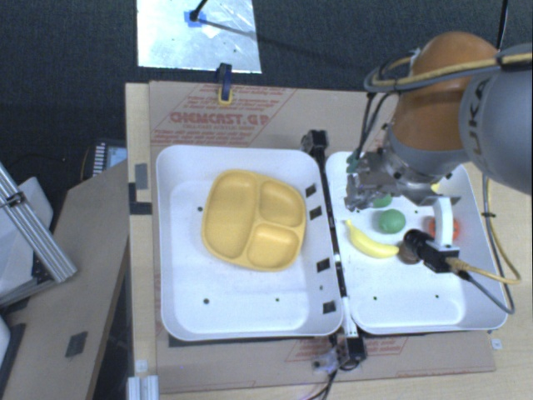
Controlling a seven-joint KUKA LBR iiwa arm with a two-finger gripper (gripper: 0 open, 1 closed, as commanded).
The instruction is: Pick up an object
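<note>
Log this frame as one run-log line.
arm: over right bin | gripper: above banana, green ball | yellow tray: left bin | grasp: none seen

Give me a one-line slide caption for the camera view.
Arm over the right bin by a banana and green ball; yellow plate in left bin.

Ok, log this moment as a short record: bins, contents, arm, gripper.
left bin: holds a yellow divided plate
right bin: holds a banana, a green ball, an orange-and-white object and a dark brown object
arm: reaches in from the right, low over the right bin's far end
gripper: above the banana's far end; finger state unclear
</note>
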